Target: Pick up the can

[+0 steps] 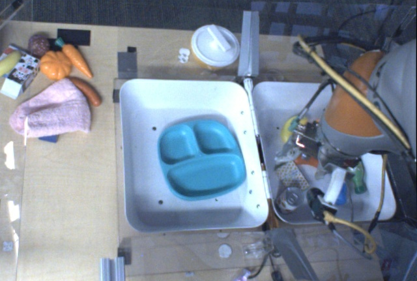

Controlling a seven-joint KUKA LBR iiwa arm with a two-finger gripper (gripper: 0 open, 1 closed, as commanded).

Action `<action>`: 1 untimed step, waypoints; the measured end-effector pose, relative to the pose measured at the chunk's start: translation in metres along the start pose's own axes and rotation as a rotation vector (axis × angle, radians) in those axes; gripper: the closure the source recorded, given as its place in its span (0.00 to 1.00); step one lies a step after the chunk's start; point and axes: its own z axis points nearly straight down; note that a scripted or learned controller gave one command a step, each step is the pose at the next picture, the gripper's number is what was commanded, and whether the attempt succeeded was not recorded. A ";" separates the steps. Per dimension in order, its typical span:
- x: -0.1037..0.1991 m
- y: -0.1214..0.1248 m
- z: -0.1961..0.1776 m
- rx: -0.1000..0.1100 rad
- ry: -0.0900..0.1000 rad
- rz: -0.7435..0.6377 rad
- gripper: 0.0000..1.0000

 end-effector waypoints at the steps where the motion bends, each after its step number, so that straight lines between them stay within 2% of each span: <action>1: -0.057 0.026 0.056 0.000 0.000 -0.053 0.00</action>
